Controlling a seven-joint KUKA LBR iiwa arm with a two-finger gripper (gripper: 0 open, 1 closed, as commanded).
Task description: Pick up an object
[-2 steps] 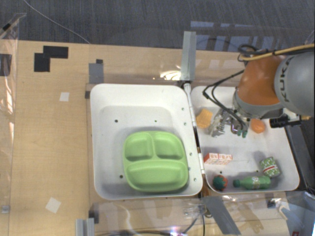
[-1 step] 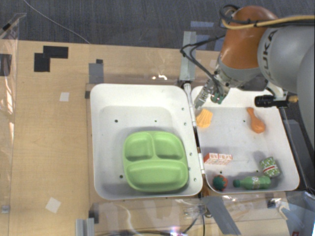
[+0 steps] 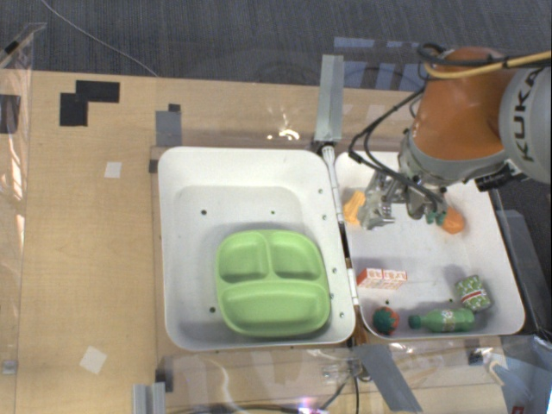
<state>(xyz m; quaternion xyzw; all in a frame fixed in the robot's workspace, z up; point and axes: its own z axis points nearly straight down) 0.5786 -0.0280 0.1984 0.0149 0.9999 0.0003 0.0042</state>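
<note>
Small orange-yellow block (image 3: 354, 207) in right bin (image 3: 509, 317), hand (image 3: 398, 207) just beside it, grip state unclear

Right bin (image 3: 509, 304): open floor in the middle band, between the gripper (image 3: 398, 207) up top and the items along the near wall. Near wall is crowded: red-white box (image 3: 382, 278), small red-green ball (image 3: 385, 319), green bottle (image 3: 442, 319) lying flat, green-white can (image 3: 473, 292) near the right corner. Yellow piece (image 3: 354, 207) sits against the divider, just left of the gripper; orange piece (image 3: 452, 222) just right of it. Arm body overhangs the bin's far right corner. Left bin (image 3: 185, 179): green divided tray (image 3: 272, 281) fills the near half; far half is bare floor.
</note>
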